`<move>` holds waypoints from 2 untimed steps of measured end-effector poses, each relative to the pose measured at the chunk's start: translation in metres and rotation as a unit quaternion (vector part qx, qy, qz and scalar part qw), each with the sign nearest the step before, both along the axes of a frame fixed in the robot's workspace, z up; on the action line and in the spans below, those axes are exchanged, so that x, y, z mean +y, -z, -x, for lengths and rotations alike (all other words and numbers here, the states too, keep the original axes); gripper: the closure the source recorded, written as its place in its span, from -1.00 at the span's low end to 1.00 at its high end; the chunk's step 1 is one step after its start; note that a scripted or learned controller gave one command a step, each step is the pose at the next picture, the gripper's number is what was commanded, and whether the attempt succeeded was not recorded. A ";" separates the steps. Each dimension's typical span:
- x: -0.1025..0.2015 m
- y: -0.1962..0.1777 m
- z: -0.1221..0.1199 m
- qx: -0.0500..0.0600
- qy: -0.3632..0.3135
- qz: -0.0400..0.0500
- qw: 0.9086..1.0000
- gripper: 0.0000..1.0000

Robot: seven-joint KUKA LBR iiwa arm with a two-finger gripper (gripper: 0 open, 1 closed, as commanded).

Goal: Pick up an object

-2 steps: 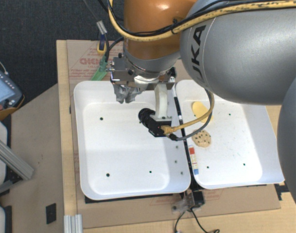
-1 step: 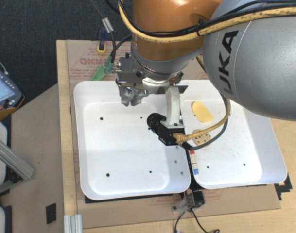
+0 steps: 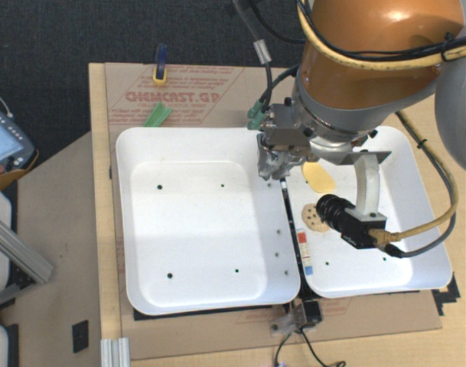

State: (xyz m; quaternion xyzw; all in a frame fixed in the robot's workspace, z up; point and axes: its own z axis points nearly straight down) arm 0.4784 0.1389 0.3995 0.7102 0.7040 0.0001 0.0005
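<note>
Gripper [image 3: 273,171] hangs low over the upper end of the seam where the two white bins meet, under the grey wrist and the orange band of the arm [image 3: 378,29]. Seen from above at this slant, the wrist covers its tips, so I cannot tell whether it is spread or pressed together, and nothing can be seen held in it.

Things to pick lie in the right bin [image 3: 416,205]. A flat yellow piece [image 3: 319,177] sits just beside the gripper, toward the right. Below that is a round tan disc [image 3: 314,215] with small holes, partly hidden. A thin strip [image 3: 304,252] with red and blue marks, perhaps a label, lies along the seam wall.

The left bin [image 3: 122,174] shows four dark dots on its floor. Behind it, on the cardboard sheet [image 3: 210,90], are a green clip [image 3: 158,115] and a blue and yellow clamp [image 3: 161,64].
</note>
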 end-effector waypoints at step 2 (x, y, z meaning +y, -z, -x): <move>0.019 -0.114 -0.001 -0.001 -0.005 -0.001 1.000 1.00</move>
